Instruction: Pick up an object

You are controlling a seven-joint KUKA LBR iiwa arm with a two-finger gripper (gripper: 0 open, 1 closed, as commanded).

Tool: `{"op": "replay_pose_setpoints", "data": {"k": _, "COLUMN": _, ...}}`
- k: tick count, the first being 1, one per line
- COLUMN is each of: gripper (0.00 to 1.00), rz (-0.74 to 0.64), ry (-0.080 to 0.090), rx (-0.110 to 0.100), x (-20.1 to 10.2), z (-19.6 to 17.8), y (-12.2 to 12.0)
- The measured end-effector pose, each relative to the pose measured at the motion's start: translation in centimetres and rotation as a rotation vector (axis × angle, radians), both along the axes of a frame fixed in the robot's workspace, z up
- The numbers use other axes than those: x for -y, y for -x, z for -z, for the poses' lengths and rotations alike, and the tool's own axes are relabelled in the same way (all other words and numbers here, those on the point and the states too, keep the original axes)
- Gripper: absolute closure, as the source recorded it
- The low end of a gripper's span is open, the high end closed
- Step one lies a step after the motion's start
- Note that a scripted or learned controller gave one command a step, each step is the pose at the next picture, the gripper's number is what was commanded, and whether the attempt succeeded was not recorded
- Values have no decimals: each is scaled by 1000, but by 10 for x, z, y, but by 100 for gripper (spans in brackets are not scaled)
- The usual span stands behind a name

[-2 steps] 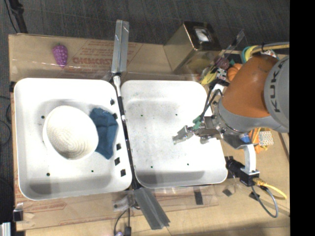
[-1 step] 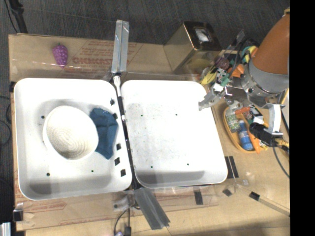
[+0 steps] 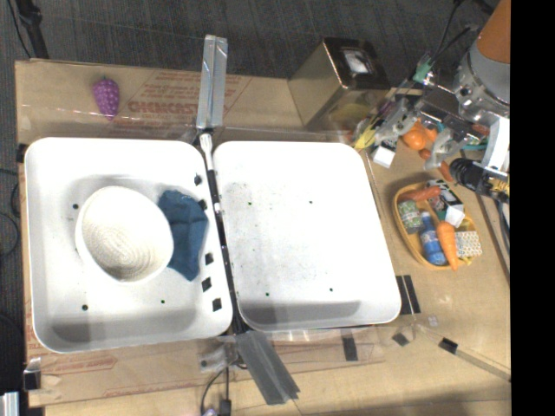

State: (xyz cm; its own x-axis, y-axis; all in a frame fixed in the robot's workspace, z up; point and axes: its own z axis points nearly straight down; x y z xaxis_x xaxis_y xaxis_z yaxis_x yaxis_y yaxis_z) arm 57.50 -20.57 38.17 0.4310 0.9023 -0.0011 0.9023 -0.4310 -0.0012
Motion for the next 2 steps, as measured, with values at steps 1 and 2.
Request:
{"op": "replay_pose_setpoints", "data": {"k": 1, "gripper": 0, "rz": 21, "ry": -1, "rx": -1, "x": -19, "z": -23, "y": -54}}
{"op": "replay_pose_setpoints", "data": {"k": 2, "gripper": 0, "rz": 333, "ry": 0, "rx": 1, "x": -12, "z": -60, "y": -82}}
